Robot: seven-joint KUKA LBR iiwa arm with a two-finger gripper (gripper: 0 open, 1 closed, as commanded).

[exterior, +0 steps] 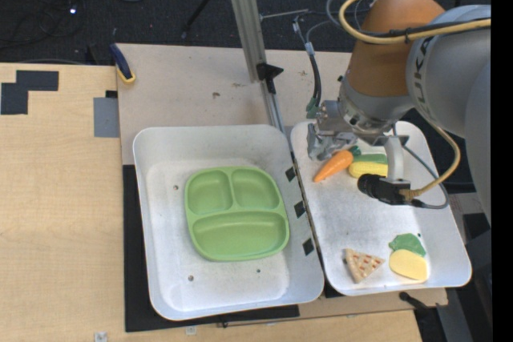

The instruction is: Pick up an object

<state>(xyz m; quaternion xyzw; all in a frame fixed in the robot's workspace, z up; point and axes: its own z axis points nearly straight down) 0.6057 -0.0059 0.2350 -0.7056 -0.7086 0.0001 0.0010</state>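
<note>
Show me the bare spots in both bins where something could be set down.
Left bin: bare floor all round the green plate, widest along the near edge. Right bin: an open patch between the carrot and the pizza slice. Crowded at its far end, where the hand is close by the carrot and a yellow toy.

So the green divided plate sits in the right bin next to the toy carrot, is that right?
Not quite. The camera view shows the green plate in the left bin as seen there, while the carrot does lie in the right bin.
</note>
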